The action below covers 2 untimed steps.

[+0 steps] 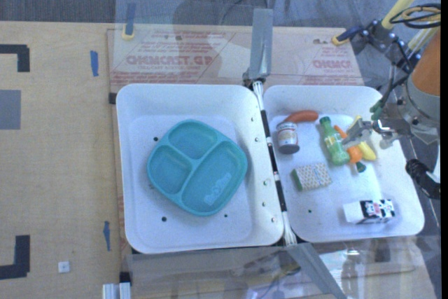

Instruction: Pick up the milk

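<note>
The milk (369, 211) is a small white carton with black cow patches, lying on its side near the front right corner of the right bin (315, 217). My gripper (372, 134) hangs over the bin's right side, well behind the milk, just above a small orange and yellow toy (362, 150). Its fingers are spread apart and nothing is between them.
The right bin also holds a green bottle (332, 143), a silver can (286, 137), a red sausage (303, 116) and a speckled green-edged sponge (312, 176). A teal divided plate (198, 167) lies in the left bin (140, 220). Cables hang at the right rear.
</note>
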Available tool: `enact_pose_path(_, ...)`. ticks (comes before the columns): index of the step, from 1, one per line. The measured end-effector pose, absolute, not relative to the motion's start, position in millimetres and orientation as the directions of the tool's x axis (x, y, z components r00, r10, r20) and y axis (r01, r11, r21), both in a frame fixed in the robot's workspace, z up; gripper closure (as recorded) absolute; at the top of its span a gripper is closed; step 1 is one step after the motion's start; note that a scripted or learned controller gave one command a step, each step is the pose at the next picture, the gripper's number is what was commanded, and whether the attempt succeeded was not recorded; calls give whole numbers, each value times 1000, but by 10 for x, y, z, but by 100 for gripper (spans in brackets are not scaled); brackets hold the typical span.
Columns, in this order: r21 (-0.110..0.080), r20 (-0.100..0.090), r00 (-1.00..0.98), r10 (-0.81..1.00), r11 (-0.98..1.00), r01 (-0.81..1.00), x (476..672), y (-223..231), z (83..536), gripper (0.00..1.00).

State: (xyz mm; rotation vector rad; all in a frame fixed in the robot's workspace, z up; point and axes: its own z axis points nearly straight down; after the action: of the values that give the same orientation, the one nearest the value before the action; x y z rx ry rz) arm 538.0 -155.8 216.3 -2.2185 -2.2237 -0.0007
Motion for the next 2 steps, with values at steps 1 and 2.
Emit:
enact_pose_path(1, -2, 1, 122, 993, -122, 993, 4884, -921, 1791, 0)
enact_pose_path(2, 1, -1, 129, 992, -129, 992, 5357, -1275, 2963, 0)
